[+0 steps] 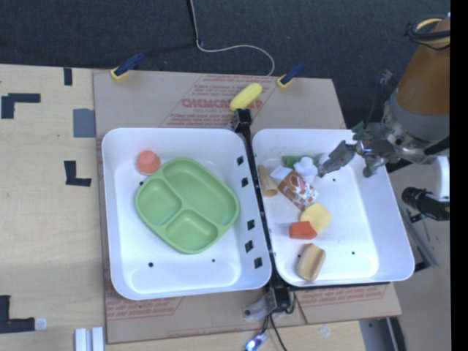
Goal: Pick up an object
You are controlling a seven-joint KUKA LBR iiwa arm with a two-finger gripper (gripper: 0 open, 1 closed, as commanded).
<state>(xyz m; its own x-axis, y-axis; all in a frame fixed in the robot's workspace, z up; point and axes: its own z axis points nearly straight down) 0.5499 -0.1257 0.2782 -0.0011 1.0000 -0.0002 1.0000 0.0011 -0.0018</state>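
The tool point(330, 162) hangs low over the back part of the right bin point(380, 225), with the grey arm point(420, 86) reaching in from the right. I cannot tell how wide the tool is, and nothing shows in its grip. Just under its tip sits a little heap of toys: a green piece point(294, 161), a white piece point(306, 168) and a red and white wrapped snack point(299, 189), all touching each other. A tan roll point(268, 182) lies beside them by the middle wall. Nearer the front lie a yellow block point(316, 215) touching a red block point(303, 230), and a little bread loaf point(310, 261) sits by itself. These look like small play food, so they are probably light and hard, maybe a bit slippery. The heap is crowded, so a pinch there might bump the others away. The bread loaf looks easiest to take, by squeezing across its narrow middle. The left bin point(124, 269) holds a green tray point(187, 205) and an orange ball point(148, 161), well apart from the tool. Both bins rest on the surface point(44, 218).
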